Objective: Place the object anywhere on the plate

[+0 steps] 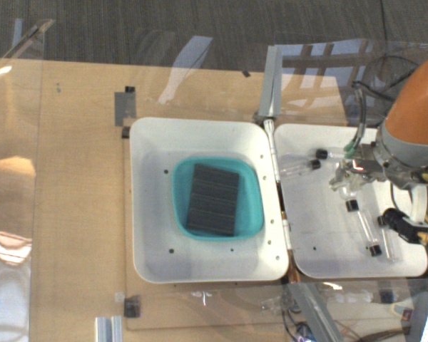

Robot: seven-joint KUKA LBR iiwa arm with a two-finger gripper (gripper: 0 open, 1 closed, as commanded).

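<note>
A dark grey ribbed rectangular block (214,199) lies flat on the teal plate (251,216), which sits in the middle of the left white bin (150,212). The block rests wholly inside the plate's rim, slightly tilted. My gripper (342,187) hangs over the right white bin (321,251), well to the right of the plate and apart from the block. Its thin clear fingers (364,226) with black tips are spread, with nothing between them. The grey arm and its orange band (417,112) come in from the right.
A raised divider (277,198) separates the two bins. A metal post (271,84) stands behind it. Cables (406,226) hang near the wrist at the right bin's right side. Bare wooden bench (64,191) lies left of the bins.
</note>
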